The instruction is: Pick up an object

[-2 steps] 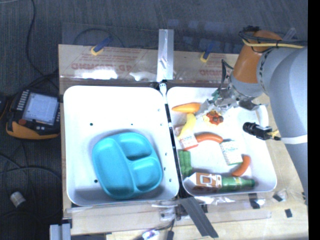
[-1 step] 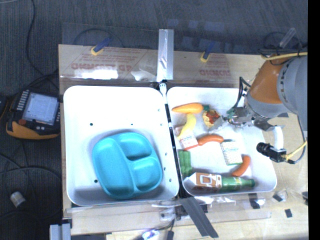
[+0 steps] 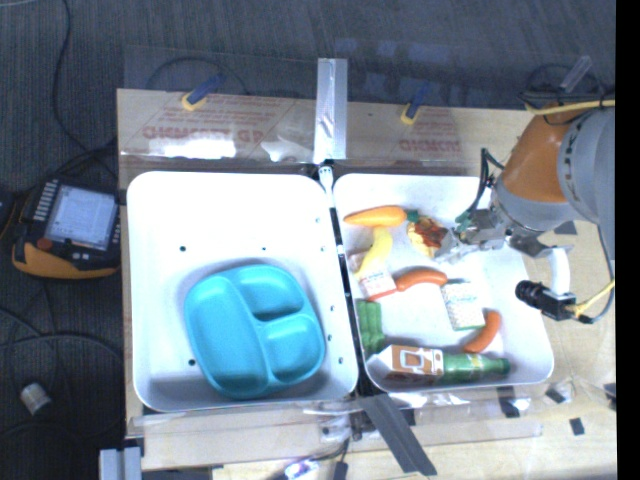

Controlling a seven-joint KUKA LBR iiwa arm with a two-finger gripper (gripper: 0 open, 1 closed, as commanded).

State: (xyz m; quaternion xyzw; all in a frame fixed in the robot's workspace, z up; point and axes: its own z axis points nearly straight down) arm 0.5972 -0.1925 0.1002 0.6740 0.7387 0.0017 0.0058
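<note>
Two shallow white bins are seen side by side on the bench. The left bin (image 3: pixel 160 228) carries a blue divided tray (image 3: pixel 255 328) set toward its near edge; bare floor is left along the far edge and in both far corners.

The right bin (image 3: pixel 535 353) is crowded. An orange carrot (image 3: pixel 375 215) lies by the far left corner, with a yellow banana (image 3: pixel 375 248) just beneath it along the left wall. A red-orange sausage-shaped piece (image 3: pixel 420 278) lies near the middle, touching a small labelled packet (image 3: pixel 376 285). A green piece (image 3: pixel 369 326) is pressed against the left wall. A green bottle with a brown label (image 3: pixel 445 364) is laid flat along the near edge, and an orange curved piece (image 3: pixel 484 331) rests just above its right end. A small white carton (image 3: pixel 461 304) sits between the middle and the right wall. Open floor is left mainly on the right side, under the arm.

The gripper (image 3: pixel 470 233) is seen low over the far right part of the right bin, beside a small multicoloured item (image 3: pixel 428 230) that lies just to its left. Whether the item is touched cannot be told, nor can the gripper's opening. The other objects lie nearer the near edge, apart from the gripper.
</note>
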